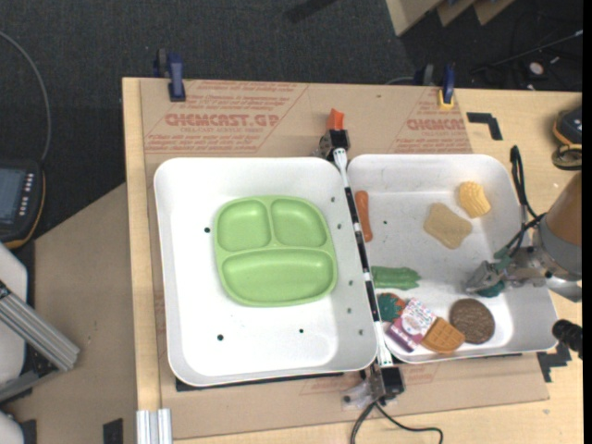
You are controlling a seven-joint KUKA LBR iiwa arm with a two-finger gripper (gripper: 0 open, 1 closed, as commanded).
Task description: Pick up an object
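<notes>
Hiding something green, the tool point(487, 278)

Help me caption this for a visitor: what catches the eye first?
The green divided plate lies alone in the middle of the left bin. The right bin holds a scatter of toy food, with the hand low at its right side, just above a round brown cookie.

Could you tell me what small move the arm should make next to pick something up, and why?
Probably a short drop straight down toward the brown round cookie. The gripper hovers at the right bin's right side, just above that cookie, and nothing shows between its fingers. The cookie lies flat beside an orange waffle, so a slight approach from the clear upper side seems safer.
</notes>
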